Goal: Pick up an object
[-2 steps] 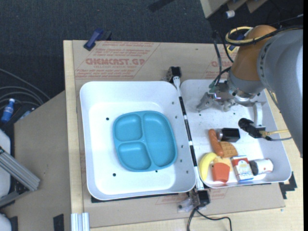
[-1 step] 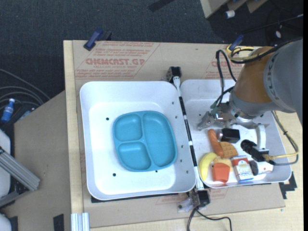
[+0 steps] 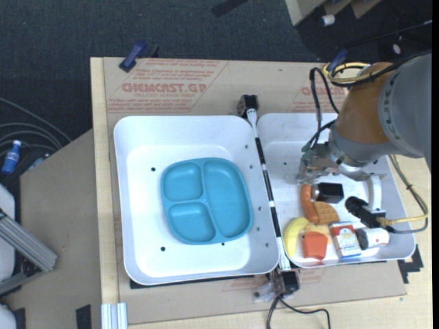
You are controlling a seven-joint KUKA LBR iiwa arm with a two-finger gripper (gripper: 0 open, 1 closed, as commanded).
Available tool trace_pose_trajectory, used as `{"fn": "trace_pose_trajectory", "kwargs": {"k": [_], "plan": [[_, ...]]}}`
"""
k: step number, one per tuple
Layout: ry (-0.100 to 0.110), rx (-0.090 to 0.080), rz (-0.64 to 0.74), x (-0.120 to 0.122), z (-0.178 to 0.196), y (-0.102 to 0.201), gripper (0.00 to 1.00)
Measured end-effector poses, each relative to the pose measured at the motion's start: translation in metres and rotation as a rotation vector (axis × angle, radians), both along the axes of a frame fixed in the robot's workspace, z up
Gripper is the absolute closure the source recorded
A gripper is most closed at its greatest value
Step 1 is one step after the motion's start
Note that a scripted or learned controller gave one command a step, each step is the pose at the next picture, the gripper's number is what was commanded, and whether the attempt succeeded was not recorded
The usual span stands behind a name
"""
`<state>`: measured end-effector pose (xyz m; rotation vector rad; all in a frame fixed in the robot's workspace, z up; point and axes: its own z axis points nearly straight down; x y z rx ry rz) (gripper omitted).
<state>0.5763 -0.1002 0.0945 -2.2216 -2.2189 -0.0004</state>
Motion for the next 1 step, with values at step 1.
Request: {"fn": "trace_pose_trajectory", "kwargs": {"k": [1], "plan": [[0.0,0.0,0.0,-0.0001,-0.0002,0.0,0.0]]}}
